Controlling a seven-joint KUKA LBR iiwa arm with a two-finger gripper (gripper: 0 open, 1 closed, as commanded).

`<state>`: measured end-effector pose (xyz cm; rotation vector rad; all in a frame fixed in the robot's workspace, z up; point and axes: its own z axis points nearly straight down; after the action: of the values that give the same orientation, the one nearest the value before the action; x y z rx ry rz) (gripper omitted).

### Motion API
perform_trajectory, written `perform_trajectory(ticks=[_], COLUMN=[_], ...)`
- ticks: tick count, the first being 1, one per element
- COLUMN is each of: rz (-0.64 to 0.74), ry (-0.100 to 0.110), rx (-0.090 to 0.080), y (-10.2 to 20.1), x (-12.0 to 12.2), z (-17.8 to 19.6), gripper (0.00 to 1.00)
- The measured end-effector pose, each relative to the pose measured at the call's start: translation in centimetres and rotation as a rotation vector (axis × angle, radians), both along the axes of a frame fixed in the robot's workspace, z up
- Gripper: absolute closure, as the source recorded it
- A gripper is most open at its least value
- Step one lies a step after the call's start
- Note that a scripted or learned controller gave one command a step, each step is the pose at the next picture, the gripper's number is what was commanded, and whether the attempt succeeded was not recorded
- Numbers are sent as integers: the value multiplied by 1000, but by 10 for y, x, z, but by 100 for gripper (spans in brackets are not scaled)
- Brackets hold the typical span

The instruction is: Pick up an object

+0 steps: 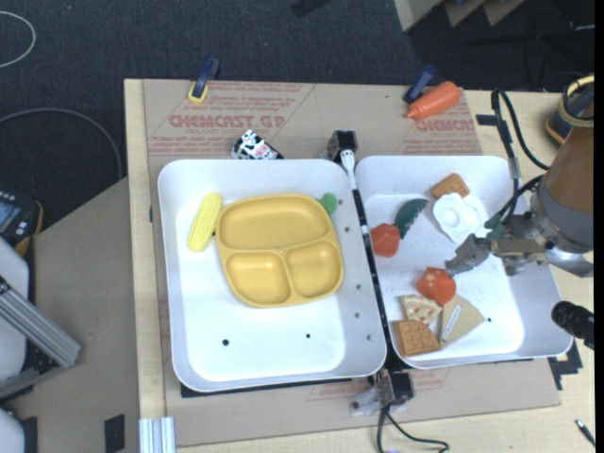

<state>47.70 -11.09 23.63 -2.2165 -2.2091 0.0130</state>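
My gripper (478,252) hangs over the right bin (528,333), reaching in from the right. It is just right of and above a red tomato-like piece (436,285) and below a white fried egg (458,217). Nothing shows as held in it. The same bin holds a second red piece (385,240), a dark green piece (410,213), a brown toast (450,187), a square waffle cracker (415,336), a tan wedge (422,310) and a pale triangular slice (462,320).
The left bin (274,352) holds a yellow divided tray (278,248), a corn cob (204,222) and a small green piece (328,202). On the bench behind the bins lie an orange carrot (434,100), a black-and-white toy (255,146) and a blue-yellow clamp (200,83).
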Motion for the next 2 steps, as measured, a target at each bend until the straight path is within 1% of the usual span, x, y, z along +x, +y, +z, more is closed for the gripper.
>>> perform_trajectory(ticks=[1,2], rz=[3,2], ry=[-14,-7], rx=[-2,0], y=[0,-3], x=[3,6], z=[6,-38], gripper=[0,0])
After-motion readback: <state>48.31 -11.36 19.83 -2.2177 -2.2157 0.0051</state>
